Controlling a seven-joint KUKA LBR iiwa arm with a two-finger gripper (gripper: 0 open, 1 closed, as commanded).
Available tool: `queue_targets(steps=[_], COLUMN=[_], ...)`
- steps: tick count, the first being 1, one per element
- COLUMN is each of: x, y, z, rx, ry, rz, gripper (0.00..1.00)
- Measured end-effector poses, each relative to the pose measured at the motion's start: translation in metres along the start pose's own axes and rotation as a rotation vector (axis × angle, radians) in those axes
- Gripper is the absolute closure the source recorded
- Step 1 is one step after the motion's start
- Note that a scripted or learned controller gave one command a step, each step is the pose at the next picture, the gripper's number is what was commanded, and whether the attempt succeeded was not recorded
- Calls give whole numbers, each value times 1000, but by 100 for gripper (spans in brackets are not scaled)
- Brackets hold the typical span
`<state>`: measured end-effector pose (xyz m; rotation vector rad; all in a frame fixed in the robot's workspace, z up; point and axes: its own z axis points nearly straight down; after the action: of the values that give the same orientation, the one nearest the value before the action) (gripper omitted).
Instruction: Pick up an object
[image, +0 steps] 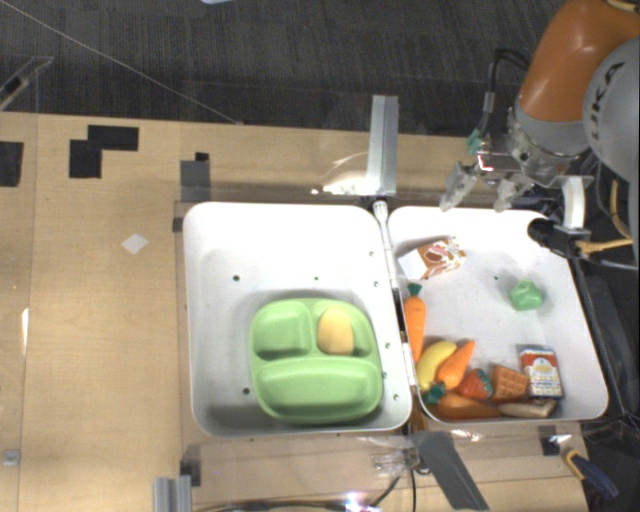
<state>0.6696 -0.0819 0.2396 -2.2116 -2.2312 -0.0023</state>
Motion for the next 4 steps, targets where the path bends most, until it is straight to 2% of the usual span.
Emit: queue_targets(steps=[1, 2, 4], x=[-48, -109, -109], y=[-46, -55, -55], z=[62, 72, 72], rx=[0, -3, -3], ry=[-1, -2, -1], rz=[84, 121, 121], gripper=[0, 0, 0])
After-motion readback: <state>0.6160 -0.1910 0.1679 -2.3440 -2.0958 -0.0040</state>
